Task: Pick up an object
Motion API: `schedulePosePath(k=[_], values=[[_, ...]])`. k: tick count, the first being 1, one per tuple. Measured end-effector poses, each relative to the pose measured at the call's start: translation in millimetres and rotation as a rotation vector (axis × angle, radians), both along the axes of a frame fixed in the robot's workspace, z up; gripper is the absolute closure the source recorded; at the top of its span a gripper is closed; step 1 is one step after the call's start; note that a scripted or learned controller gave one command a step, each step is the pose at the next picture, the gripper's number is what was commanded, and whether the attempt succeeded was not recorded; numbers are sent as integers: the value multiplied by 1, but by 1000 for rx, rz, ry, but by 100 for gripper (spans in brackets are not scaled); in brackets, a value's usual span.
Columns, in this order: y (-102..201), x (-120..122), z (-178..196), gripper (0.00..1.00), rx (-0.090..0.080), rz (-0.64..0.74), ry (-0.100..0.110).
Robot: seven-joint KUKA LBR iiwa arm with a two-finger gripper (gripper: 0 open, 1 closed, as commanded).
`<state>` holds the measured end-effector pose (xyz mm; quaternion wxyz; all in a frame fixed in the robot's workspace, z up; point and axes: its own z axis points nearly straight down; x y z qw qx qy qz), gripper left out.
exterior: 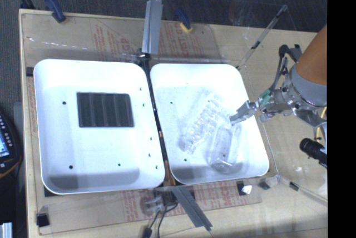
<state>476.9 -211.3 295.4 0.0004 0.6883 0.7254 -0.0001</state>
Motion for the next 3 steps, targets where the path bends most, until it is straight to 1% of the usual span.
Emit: schedulePosePath(k=[1, 2, 3], values=[[2, 73, -92, 0, 2, 48, 6], [0, 51, -67, 0, 1, -177, 2], [33, 23, 30, 0, 1, -283, 1]])
